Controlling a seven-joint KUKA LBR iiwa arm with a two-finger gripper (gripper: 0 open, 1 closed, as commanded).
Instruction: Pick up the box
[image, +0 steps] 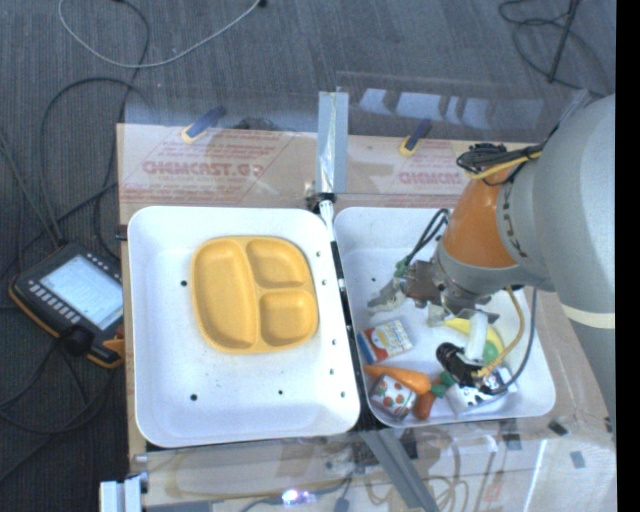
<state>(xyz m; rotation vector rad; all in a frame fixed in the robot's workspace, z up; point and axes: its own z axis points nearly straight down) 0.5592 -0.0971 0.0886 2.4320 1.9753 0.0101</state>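
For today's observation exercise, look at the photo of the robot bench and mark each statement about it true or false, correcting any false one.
1. The yellow tray lies in the left bin. True.
2. The small box lies in the left bin. False: it lies in the right bin, near the dividing edge.
3. The arm's orange band is above the right bin. True.
4. The yellow tray has a single compartment. False: it has three.
5. A carrot lies near the right bin's front edge. True.
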